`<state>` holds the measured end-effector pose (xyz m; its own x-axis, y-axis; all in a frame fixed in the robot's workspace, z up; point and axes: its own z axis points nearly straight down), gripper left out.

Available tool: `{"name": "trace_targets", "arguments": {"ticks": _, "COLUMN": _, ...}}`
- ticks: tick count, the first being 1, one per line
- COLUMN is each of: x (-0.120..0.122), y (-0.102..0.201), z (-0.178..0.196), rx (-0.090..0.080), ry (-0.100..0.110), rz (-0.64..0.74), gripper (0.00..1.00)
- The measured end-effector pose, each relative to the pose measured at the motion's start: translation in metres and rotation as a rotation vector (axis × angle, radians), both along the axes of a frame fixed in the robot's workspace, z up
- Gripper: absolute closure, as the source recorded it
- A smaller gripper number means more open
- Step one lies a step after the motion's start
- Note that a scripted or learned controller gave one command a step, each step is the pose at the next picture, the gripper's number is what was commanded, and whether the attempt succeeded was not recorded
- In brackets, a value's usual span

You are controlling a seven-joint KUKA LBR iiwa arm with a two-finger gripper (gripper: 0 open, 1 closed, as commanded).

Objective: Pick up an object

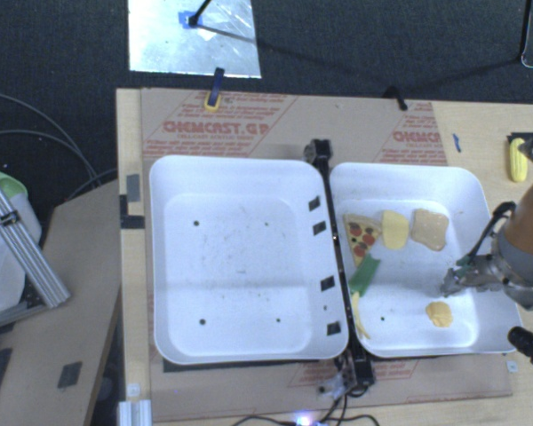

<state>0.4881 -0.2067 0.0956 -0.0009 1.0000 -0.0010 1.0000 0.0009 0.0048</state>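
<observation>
The right bin (453,181) holds several small food pieces. A pizza slice (361,235) lies by its left wall, above a green strip (363,276). A pale yellow piece (394,229) and a tan bread-like piece (429,227) lie side by side near the middle. A small yellow lump (440,313) sits towards the front right. My gripper (453,282) reaches in from the right edge, low over the bin floor, just above and a little right of the yellow lump. Nothing shows between its fingers.
The left bin (169,238) stands beside the right one, with a black divider strip (333,256) between them. A thin yellow strip (357,316) lies along the right bin's left wall. A yellow object (517,160) rests on the bench at the far right.
</observation>
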Motion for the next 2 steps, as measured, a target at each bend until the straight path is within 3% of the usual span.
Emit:
{"name": "trace_targets", "arguments": {"ticks": 1, "x": 0.008, "y": 0.080, "z": 0.023, "rx": 0.004, "ry": 0.001, "rz": 0.010, "gripper": 1.00}}
{"name": "trace_targets", "arguments": {"ticks": 2, "x": 0.022, "y": 0.115, "z": 0.083, "rx": 0.001, "ry": -0.004, "rz": 0.008, "gripper": 1.00}}
